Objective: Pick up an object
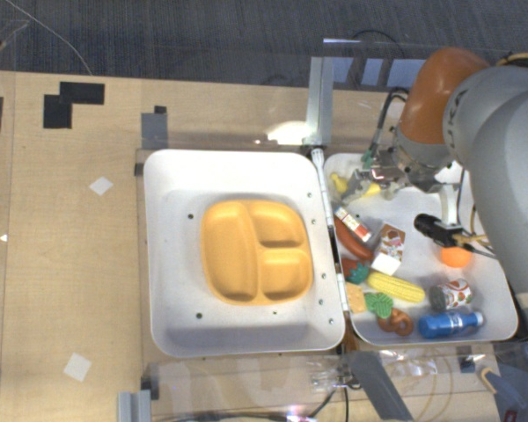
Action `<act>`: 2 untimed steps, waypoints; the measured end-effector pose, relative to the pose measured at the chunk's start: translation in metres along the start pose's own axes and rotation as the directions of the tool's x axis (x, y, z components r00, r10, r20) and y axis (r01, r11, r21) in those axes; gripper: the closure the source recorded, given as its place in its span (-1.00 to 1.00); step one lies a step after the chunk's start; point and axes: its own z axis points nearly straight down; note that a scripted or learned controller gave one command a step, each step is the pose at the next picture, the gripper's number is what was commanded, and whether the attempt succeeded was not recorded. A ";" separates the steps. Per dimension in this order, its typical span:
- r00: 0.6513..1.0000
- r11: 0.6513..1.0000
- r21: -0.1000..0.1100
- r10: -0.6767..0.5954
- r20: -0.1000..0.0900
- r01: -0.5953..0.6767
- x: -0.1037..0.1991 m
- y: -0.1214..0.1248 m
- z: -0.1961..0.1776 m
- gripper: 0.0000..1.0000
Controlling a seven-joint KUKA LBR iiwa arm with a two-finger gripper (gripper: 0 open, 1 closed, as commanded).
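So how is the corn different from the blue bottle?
The corn is yellow, and the blue bottle is blue with a white cap end. The corn lies nearer the middle of the right bin, and the bottle lies by its near edge. Both are long toys lying on their sides.

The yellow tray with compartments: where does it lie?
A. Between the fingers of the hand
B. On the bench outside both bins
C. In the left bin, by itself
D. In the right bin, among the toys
C: the yellow tray lies flat in the middle of the left bin, while the small toys are all in the right bin.
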 end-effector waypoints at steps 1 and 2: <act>0.999 0.999 -0.014 0.039 0.001 -0.039 0.006 -0.051 -0.005 -1.00; 1.000 1.000 -0.019 0.020 0.005 -0.019 -0.049 -0.031 -0.034 -1.00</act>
